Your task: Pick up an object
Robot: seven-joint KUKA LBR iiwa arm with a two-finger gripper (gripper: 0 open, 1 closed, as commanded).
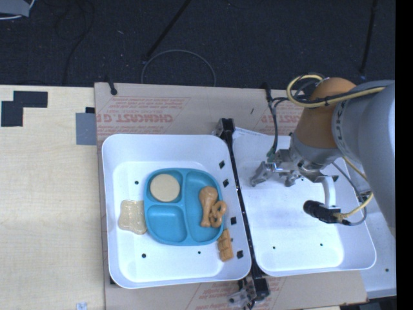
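Tan pretzel-shaped toy (212,206) on blue divided plastic tray (169,228), left bin. Gripper (276,173) over right bin, grip state indeterminable. Approach vertically, centred.

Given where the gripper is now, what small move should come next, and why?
Probably shift left across the divider. The gripper hangs over the right bin, while the tray, pretzel and other food sit in the left bin.
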